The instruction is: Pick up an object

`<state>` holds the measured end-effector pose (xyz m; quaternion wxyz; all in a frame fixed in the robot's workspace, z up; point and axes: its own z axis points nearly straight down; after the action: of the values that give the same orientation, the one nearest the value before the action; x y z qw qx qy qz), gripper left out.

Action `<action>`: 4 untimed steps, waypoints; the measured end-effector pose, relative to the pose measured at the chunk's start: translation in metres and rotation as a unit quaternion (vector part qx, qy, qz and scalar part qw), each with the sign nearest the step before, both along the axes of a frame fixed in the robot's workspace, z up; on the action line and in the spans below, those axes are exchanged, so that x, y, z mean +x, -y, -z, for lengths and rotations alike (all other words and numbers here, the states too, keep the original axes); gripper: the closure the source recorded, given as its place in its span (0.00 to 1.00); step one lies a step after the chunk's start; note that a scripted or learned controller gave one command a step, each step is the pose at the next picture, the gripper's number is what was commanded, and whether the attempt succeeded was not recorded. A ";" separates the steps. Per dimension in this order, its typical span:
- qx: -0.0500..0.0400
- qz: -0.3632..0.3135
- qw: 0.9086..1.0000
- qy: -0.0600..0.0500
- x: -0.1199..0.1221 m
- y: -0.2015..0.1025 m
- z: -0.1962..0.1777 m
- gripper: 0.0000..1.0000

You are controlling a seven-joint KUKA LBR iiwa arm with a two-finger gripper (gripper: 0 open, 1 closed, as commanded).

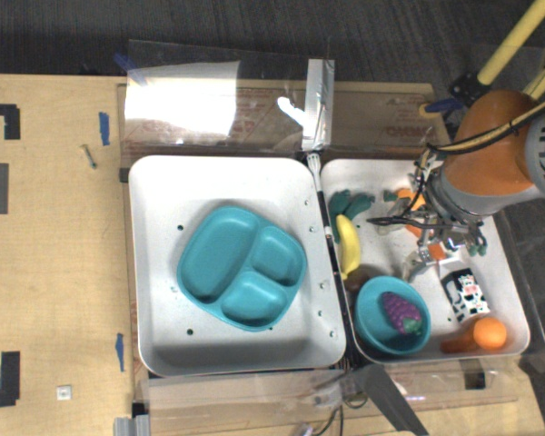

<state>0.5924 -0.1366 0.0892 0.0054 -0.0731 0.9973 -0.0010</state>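
Arm (pixel 513 148) shows partial letters "KU"; black-white carton (pixel 464 295) print unreadable.

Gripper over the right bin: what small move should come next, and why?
Probably a short straight descent. The gripper hangs over the upper middle of the right bin, above small orange pieces I can't identify, with nothing visibly held. The banana and the grapes in the blue bowl lie off to its side.

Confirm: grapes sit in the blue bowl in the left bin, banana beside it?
Not quite. The bowl holding the grapes is in the right bin, not the left, as the camera view shows. The banana does lie beside it. The left bin holds the blue divided plate.
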 end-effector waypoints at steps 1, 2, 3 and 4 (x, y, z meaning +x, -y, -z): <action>0.007 -0.115 0.993 -0.019 0.071 0.035 0.000 0.00; 0.000 -0.038 0.999 -0.001 0.031 0.044 0.001 0.00; 0.000 -0.029 1.000 -0.001 0.022 0.042 0.000 0.00; -0.001 -0.029 1.000 0.007 0.026 0.041 -0.014 1.00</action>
<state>0.6187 -0.1774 0.1034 0.0126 -0.1021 0.9947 -0.0020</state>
